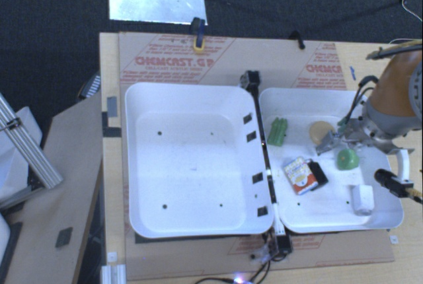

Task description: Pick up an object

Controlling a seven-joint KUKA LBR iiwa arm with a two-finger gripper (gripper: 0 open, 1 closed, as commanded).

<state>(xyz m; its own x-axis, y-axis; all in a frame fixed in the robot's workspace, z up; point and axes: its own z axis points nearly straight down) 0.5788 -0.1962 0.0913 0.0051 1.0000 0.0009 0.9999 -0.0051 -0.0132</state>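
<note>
- The bench (pixel 165 58) carried two white bins side by side; the left bin (pixel 192 157) offered open floor, and the right bin (pixel 383 213) held all the loose things.
- The arm (pixel 400 94) reached in from the right over the right bin's far corner, its gripper (pixel 330 141) low between the tan disc (pixel 321 131) and the green ball (pixel 347 159).
- How the gripper's fingers stood could not be made out (they blurred into the disc and the wrist hardware), and nothing showed clearly clamped between them.
- The orange-and-white box (pixel 299 175) lay just left of and below the gripper, its long axis slanting, with a black block (pixel 318 174) touching its right side.
- The green ridged piece (pixel 277 131) lay well to the left, near the divider (pixel 263 157), long axis almost upright in view.
- The white block (pixel 362 199) sat near the front rim.
- The ball looked the nearest pick, just right of and below the tool; the crowding box and disc left little room.
</note>
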